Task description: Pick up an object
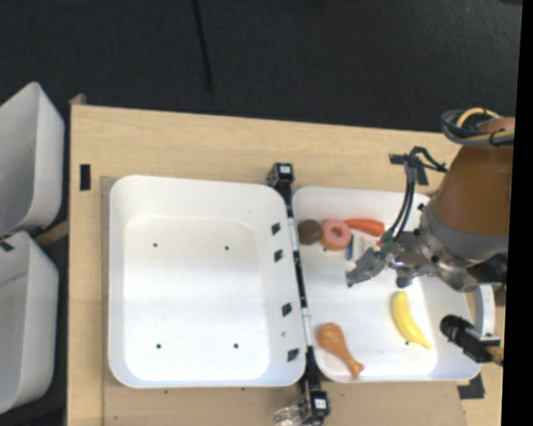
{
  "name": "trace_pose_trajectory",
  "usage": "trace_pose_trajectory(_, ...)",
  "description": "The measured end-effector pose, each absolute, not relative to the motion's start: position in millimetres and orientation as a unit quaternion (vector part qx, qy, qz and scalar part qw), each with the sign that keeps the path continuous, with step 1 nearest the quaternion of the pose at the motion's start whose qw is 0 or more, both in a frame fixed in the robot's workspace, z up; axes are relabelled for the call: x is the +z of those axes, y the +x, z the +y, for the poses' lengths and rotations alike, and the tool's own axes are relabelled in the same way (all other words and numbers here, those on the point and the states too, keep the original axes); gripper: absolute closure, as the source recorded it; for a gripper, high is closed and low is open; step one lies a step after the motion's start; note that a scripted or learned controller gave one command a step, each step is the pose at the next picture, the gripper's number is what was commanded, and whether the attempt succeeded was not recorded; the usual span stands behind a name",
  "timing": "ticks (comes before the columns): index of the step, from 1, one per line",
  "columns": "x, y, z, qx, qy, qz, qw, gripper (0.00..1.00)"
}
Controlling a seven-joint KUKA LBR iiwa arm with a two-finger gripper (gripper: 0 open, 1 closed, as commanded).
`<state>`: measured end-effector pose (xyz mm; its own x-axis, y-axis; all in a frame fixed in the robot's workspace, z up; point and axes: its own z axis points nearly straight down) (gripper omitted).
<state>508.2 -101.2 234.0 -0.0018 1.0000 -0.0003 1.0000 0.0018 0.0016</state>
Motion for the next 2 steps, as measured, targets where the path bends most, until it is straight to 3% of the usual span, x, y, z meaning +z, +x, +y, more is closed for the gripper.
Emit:
trace_pose_trajectory(1,178.1,486.5,-183.8,-0.0031,0.710,0.704,0.000,0.00)
trace_pose_trajectory(2,181.1,489.6,-178.2,0.0003,0.707,0.707,0.001,0.00)
